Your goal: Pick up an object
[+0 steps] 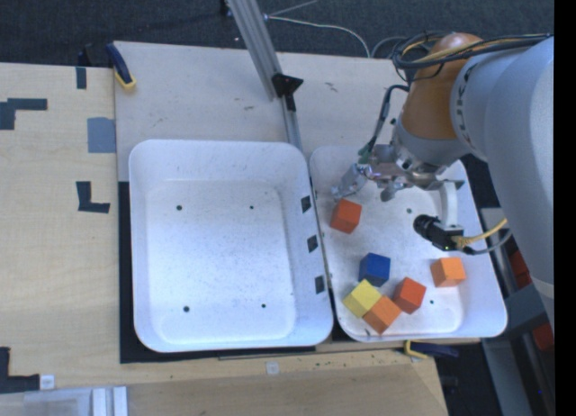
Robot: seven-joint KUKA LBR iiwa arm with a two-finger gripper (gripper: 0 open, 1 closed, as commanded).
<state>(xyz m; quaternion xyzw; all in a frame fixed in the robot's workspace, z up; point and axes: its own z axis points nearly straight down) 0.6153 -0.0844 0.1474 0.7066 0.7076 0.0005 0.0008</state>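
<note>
Several small cubes lie in the right bin [477, 315]. A red-orange cube [346, 215] sits near its left wall. Nearer the front are a blue cube [375, 268], a yellow cube [363, 297], an orange cube [382, 313], a red cube [409, 294] and another orange cube [447, 271]. My gripper [371, 187] hangs over the back of the right bin, open, with nothing between its fingers. Its left finger [346, 186] is just above and behind the red-orange cube, apart from it.
The left bin [144, 225] stands beside the right one, and their walls meet at the middle. A slanted metal rail [256, 31] rises behind the bins. A black cable piece [436, 232] hangs from the wrist over the right bin.
</note>
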